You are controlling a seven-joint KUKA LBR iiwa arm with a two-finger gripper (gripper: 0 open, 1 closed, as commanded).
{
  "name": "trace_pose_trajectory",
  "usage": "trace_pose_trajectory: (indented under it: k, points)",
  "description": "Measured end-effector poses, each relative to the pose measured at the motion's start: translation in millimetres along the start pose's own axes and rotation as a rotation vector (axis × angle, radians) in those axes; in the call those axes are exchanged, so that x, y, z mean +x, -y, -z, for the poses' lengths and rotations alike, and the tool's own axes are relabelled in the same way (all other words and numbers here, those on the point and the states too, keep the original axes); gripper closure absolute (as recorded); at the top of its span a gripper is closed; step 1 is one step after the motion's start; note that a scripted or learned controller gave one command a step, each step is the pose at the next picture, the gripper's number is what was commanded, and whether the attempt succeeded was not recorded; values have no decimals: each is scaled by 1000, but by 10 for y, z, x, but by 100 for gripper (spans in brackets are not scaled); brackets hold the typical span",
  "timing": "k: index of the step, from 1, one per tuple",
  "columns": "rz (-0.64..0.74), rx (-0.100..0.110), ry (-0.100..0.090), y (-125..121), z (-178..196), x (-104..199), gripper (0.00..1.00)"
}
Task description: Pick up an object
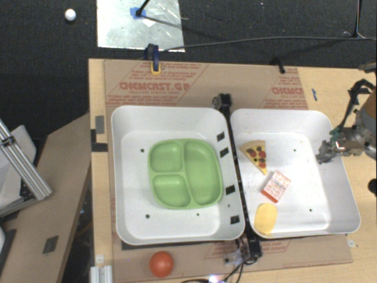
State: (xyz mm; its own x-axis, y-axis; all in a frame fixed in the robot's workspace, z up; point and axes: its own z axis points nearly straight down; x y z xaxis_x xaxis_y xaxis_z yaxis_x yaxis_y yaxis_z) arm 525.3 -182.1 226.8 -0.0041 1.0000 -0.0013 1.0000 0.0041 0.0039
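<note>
A wooden worktop (194,75), covered with a printed cardboard sheet, carries two shallow white bins side by side, seen from above at a slant. The left bin (126,175) holds a green divided plate (185,173) with three compartments, lying flat near the middle of its floor. The right bin (321,175) holds three smaller items, all toward its left half: a pizza slice (255,155) near the dividing wall, a red and white packet (275,186) just below and to the right of it, and a yellow oval piece (265,217) at the near edge, close to the packet but apart from it. A silvery sheet (140,16) lies on the dark floor beyond the worktop, with a blue clamp (153,58) at the worktop's far edge beneath it. The arm (362,128) reaches in from the right, and its tool (327,151) sits at the right wall of the right bin, well apart from all three items there; whether it is wide or narrow cannot be told, and nothing is seen in it. A red ball (161,264) rests on the worktop in front of the left bin, and a small white ball (70,15) lies on the floor at far left.
</note>
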Motion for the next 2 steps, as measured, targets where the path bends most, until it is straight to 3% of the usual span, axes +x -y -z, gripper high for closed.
trace_pose_trajectory:
  k: [2]
  points:
    - [6,1,-3,-49,-11,1162,100]
